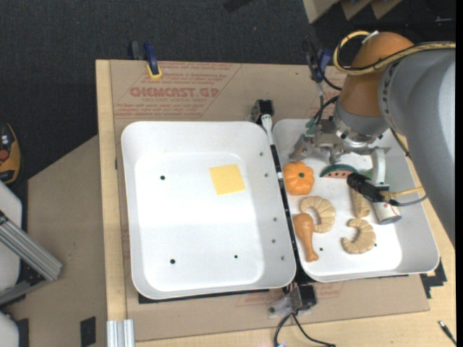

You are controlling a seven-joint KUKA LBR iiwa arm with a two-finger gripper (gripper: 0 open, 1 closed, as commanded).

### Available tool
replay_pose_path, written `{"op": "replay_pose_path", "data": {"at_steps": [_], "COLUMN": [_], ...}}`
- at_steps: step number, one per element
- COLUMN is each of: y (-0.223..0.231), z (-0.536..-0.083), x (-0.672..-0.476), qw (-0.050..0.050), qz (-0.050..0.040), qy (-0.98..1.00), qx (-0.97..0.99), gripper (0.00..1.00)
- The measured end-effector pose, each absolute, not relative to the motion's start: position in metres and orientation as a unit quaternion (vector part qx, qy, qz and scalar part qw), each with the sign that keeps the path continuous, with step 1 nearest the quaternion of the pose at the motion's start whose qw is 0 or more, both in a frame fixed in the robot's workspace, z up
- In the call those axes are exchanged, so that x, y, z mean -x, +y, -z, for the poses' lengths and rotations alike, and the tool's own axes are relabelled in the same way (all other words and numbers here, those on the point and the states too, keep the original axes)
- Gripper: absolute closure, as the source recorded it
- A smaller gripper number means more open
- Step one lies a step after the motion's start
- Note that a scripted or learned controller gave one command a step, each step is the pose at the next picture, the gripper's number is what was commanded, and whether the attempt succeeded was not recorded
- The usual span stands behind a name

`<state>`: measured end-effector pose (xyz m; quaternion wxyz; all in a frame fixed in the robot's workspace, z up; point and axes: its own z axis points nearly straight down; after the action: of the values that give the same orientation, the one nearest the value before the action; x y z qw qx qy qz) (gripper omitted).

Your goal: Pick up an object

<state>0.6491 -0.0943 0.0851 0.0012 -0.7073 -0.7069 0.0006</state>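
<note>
My gripper [338,152] hangs low over the far end of the right bin [412,255], under the orange wrist band. Right below it lies a small watermelon slice [337,170], partly covered by the gripper. An orange toy pumpkin [298,178] sits just left of the gripper, against the bin's left wall. Nearer the front lie a curled tan pastry [320,212], a drumstick [307,234], a croissant [359,237] and a small beige piece [360,202]. I see nothing lifted off the bin floor.
A flat yellow square [227,179] lies alone in the left bin [145,194]. A black ridge [278,194] separates the two bins. A black and silver part [375,196] juts out beside the gripper over the right bin. Cardboard [173,85] lies beneath both bins.
</note>
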Motion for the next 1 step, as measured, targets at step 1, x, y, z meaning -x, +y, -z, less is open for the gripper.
{"op": "replay_pose_path", "data": {"at_steps": [1], "y": [-0.0928], "z": [-0.0845], "x": [-0.5851], "qw": [0.003], "qz": [-0.0019], "qy": [-0.706], "qx": [0.708], "gripper": [0.0]}}
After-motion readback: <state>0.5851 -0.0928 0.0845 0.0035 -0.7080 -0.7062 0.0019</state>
